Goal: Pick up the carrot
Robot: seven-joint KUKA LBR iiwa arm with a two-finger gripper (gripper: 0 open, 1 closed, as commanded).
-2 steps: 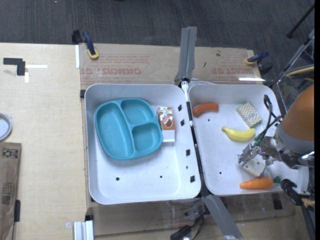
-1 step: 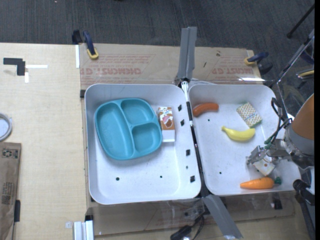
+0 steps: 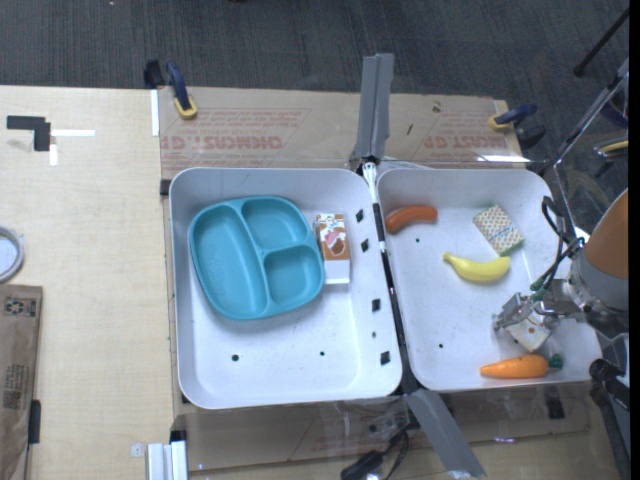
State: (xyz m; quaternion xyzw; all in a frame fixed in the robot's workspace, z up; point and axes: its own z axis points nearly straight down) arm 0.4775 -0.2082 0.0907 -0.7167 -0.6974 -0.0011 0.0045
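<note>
Two white bins sit side by side on the desk (image 3: 80,198). The carrot (image 3: 515,368) lies on its side near the near edge of the right bin (image 3: 440,358), its green tip pointing right. The hand (image 3: 522,320) hangs just above and beyond it, close to the carrot but apart from it; nothing shows between its fingers, and whether they are spread or pressed together cannot be told from this slant. The arm (image 3: 605,258) comes in over the bin's right wall.

Further back in the same bin lie a banana (image 3: 478,267) in the middle, a sausage (image 3: 410,217) near the far left corner, and a small patterned sponge (image 3: 498,229) to the right of it.

The left bin (image 3: 270,368) holds a blue divided plate (image 3: 256,258) and, just right of it, a small carton (image 3: 333,238) against the right wall.
</note>
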